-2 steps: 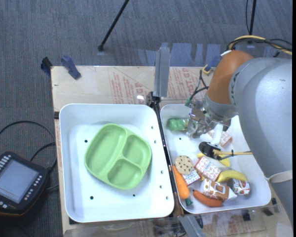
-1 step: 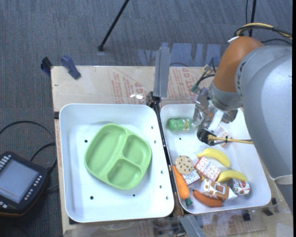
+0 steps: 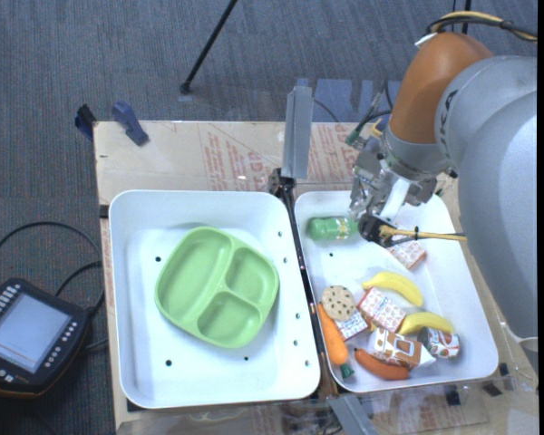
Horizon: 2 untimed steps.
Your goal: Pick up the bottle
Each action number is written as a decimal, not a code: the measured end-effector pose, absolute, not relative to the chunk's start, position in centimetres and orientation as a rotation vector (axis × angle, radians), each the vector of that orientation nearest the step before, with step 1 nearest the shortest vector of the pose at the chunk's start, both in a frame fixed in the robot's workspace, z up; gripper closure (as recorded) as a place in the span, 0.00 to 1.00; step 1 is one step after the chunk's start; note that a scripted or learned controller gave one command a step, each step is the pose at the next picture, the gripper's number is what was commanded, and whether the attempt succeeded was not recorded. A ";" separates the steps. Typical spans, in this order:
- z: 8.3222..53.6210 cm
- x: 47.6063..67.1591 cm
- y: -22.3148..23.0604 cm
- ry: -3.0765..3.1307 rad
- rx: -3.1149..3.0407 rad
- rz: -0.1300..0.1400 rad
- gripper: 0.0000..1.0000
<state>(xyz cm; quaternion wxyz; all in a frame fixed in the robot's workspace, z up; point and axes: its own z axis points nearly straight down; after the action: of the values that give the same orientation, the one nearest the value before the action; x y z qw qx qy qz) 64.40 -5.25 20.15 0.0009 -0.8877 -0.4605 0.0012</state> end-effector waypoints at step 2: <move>8.6 56.6 -8.8 -1.407 -2.803 0.006 1.00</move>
<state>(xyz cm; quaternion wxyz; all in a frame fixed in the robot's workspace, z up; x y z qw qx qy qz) 56.56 -8.83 8.63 0.0024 -0.8938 -0.4486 0.0019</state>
